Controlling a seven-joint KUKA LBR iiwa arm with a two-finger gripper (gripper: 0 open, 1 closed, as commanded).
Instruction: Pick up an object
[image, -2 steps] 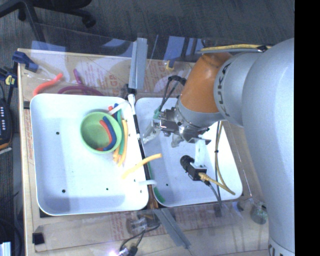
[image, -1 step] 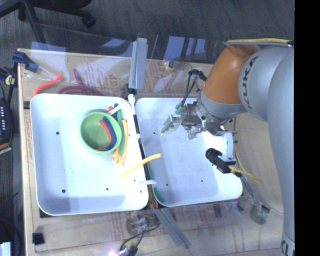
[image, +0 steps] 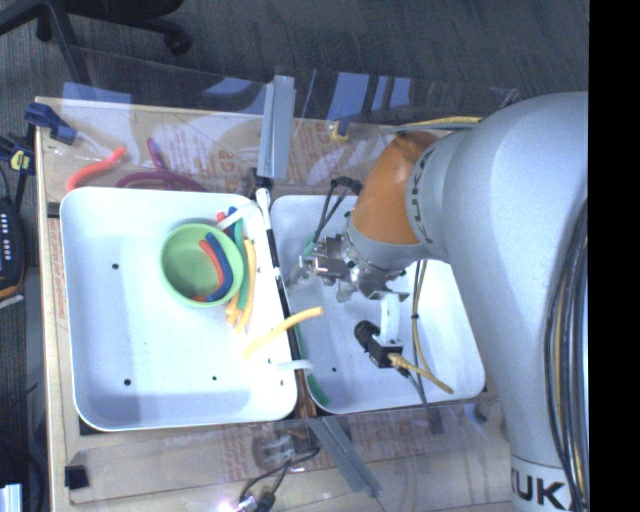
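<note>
Nearest to us is one grey arm (image: 500, 250), with an orange band (image: 395, 200) above the wrist, reaching in from the right over the right bin (image: 345, 380); its one gripper (image: 318, 265) hangs low over that bin's left half, close to the wall the bins share; we cannot tell whether it is wide or narrow. We count two white bins side by side. The left bin (image: 120, 350) holds one green bowl (image: 183, 265), sitting toward its upper right; inside the bowl we make out curved pieces (image: 213, 262), one red and one blue. Against the bowl's right side lie yellow strips (image: 250, 270), at least two, running roughly top to bottom; we cannot count them surely. One yellow stick (image: 285, 328) lies apart from these, just below the bowl and near the gripper; its long axis is slanted; its lower end points down-left within the left bin, and its upper end points up-right, across the shared wall and into the right bin.
</note>
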